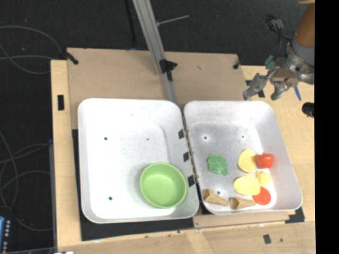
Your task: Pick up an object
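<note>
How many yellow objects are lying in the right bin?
2. One yellow object lies beside the red object near the right wall; the other yellow object lies below it, toward the front. Smaller ones may be partly hidden.

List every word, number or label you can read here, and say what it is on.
None: no readable text on the left bin, right bin, green bowl, the small food-like pieces or the gripper. Small dark marks on the bench are too small to tell.

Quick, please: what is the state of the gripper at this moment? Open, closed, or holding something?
Gripper: open, holding nothing, above the far right corner of the right bin.
</note>
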{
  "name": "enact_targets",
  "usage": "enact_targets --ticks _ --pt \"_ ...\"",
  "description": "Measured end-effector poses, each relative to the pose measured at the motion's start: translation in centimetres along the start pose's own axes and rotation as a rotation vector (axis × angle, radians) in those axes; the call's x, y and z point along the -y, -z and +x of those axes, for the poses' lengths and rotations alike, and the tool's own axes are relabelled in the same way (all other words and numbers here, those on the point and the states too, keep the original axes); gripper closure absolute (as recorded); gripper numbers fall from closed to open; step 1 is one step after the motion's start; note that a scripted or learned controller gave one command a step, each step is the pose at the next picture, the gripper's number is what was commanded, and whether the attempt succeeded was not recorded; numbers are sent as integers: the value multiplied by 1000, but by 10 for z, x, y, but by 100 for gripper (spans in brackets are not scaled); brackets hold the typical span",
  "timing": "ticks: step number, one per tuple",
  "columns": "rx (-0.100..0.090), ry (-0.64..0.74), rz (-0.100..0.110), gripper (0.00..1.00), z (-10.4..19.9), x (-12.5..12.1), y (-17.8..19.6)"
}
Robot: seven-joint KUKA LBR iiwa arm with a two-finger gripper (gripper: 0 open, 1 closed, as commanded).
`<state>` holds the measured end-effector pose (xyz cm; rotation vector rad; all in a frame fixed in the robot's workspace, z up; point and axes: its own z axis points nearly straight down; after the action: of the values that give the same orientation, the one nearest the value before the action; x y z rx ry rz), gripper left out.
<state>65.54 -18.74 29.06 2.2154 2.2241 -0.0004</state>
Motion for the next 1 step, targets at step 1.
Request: enact_targets --ticks 1 --pt "2 0 1 0 -1 0 0"
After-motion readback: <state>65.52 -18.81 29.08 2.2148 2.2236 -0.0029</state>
